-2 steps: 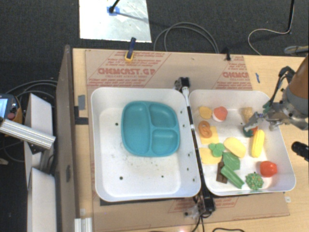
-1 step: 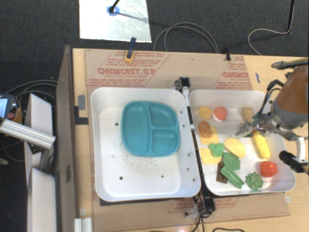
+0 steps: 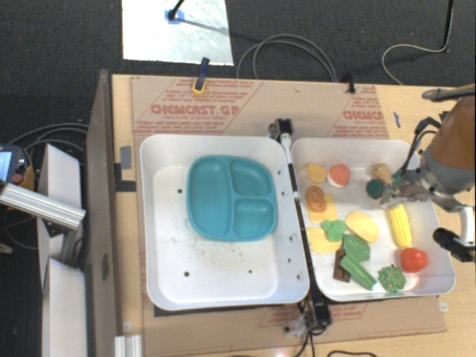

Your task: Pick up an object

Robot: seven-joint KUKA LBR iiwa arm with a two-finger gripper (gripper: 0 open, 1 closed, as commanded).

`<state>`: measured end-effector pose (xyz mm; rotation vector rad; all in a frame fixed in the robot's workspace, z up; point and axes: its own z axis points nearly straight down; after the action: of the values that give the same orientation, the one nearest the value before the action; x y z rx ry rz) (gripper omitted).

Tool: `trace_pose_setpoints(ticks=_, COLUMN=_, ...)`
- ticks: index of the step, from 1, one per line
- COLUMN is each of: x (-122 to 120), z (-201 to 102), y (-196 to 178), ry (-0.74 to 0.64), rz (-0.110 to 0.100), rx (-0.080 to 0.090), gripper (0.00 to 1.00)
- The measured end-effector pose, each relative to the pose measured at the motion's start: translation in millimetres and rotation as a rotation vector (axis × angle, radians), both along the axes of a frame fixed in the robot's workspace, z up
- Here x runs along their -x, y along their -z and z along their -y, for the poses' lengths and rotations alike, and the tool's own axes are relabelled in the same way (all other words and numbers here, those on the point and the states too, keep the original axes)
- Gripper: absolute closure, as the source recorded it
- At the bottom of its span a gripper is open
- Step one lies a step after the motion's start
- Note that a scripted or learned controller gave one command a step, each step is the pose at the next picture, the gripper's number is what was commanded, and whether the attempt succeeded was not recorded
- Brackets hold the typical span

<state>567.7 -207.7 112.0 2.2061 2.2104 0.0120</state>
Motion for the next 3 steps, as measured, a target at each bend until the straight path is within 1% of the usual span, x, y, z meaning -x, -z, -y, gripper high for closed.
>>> trace_pose_setpoints(ticks=1, x=19, z=-86, y=-56, ry=-0.010, rz=-0.014, rx=-0.011, gripper=1.00)
trace_pose_setpoints(ticks=2, x=20, z=-80, y=-53, ry=-0.001, rz=-0.016, rx=-0.008, gripper=0.00)
trace_pose_setpoints(ticks=3, x=27, z=-14, y=28, ry=0.003, rz=-0.015, rx=-0.017, gripper=0.00)
